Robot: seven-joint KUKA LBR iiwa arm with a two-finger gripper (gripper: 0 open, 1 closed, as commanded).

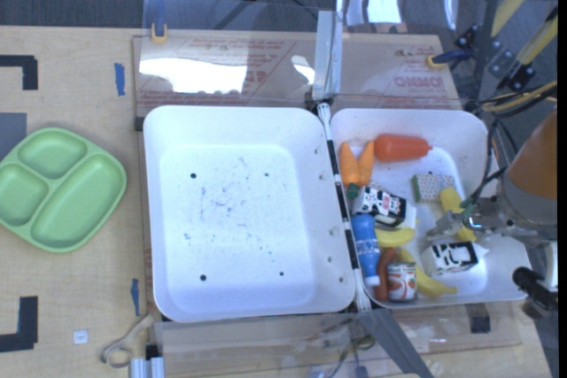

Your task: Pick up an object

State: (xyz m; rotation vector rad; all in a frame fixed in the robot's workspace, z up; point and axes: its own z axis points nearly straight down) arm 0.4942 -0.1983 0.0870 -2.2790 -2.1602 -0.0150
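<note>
gripper (456, 230): low over right shallow white bin (469, 133), near its right wall; fingers: cannot tell if apart or together | black-and-white rounded object (454, 257): just under gripper, on bin floor | nearby: yellow banana-shaped toy (396, 236), blue upright bottle (365, 239), orange carrot-shaped toy (401, 147) | left shallow white bin (235, 204) | green divided plastic plate (58, 188) on wooden bench (66, 57)

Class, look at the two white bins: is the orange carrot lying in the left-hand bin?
No. The orange carrot lies at the far end of the right bin, while the left bin shows bare white floor.
</note>
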